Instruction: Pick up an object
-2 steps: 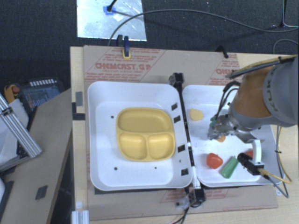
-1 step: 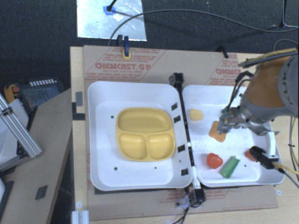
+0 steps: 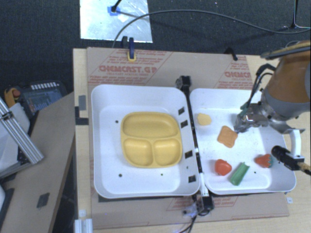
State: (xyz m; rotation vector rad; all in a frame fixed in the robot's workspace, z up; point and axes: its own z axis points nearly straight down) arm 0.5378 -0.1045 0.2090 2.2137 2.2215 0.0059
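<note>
Landmark: take the yellow divided plate [image 3: 148, 139] as your reference; it lies flat in the middle of the left bin [image 3: 104, 144].
Worktop: the worktop [image 3: 160, 64] carries both white bins side by side; the right bin [image 3: 282, 181] sits directly right of the plate's bin, the two touching along a black hinge strip.
Arm: you see the grey arm with its orange band [image 3: 291, 74] reaching in far right of the plate, above the right bin's far right corner.
Tool: the tool [image 3: 241, 124] hangs low in the right bin, well right of the plate. You cannot tell from this view whether it is spread or pressed together.
Orange piece: the flat orange piece [image 3: 227, 137] lies right of the plate, just beside the tool tip on its near left.
Pale yellow piece: right of the plate's far edge [image 3: 204, 119], close to the hinge strip.
Red round piece: right of the plate's near edge [image 3: 223, 167].
Green piece: tilted, just right of the red round piece [image 3: 239, 173].
Red and green piece: farthest right of the plate [image 3: 264, 160], near a black part of the arm.
</note>
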